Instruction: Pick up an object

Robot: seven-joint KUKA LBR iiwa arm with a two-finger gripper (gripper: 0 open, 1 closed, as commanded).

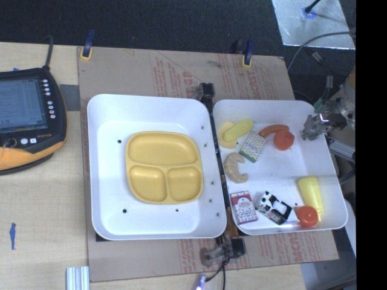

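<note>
Gripper at the right bin's far right rim, holding nothing.

Whether it is spread or pressed together I cannot tell (too small and blurred). Inside that bin, nearest the gripper, lies a tomato touching a sausage; a corn cob and croissant sit toward the left wall, a yellow bottle near the front right corner.

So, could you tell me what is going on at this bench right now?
A robot arm is set to pick an object from the right bin, which holds toy food: corn, a croissant, a tomato, a yellow bottle and small cartons. Its gripper sits at that bin's far right edge, holding nothing visible. The left bin holds a yellow divided plate.
</note>
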